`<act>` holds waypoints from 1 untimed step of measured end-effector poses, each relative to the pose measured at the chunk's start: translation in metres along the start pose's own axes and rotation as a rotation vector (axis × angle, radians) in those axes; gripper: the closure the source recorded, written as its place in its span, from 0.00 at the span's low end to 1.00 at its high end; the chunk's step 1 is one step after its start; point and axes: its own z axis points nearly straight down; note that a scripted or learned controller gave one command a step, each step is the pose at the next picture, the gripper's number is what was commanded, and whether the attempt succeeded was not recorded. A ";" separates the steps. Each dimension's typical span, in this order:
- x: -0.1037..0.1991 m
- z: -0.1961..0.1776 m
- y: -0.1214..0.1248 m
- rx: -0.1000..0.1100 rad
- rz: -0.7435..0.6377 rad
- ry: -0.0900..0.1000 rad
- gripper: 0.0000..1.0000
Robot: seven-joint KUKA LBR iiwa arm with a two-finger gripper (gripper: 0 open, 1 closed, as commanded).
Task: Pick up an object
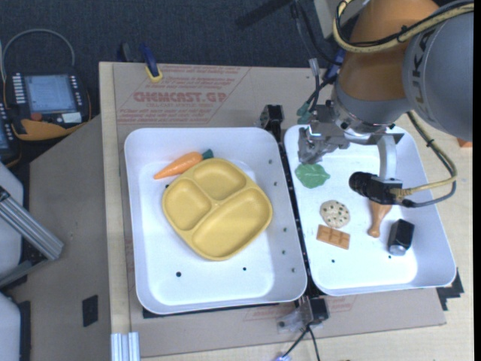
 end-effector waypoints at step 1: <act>0.040 0.006 -0.023 0.001 0.003 -0.002 1.00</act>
